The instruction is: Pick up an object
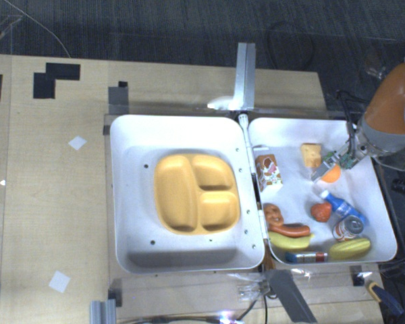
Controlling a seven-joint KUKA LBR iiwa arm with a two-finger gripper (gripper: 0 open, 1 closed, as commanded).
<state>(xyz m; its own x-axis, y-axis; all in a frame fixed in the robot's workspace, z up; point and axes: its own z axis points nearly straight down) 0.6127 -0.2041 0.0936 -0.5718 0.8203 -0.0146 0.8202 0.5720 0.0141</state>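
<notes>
Setting: pale wooden table (47,201) under two white bins, dark carpet beyond.
Left bin (131,181): holds a yellow divided tray (196,193), lying flat.
Right bin (381,201): crowded with small items, any of which would serve the task; a snack packet (268,172) by the left wall, a tan block (311,155) near the back, a red ball (321,212), a blue bottle (342,206), a sausage (291,231), two bananas (289,241) along the front.
Pincer (332,166): low over the right bin's back corner, right at an orange ball (331,175); whether it is spread or closed cannot be told, and nothing is clearly between its tips.
Likely target: the orange ball, lying just beside the tan block.
Risk: a round ball may squirt out sideways if squeezed off-centre.
Risk: the bin wall is near, so the wrist could knock it.
Risk: the tan block may get nudged on descent.
</notes>
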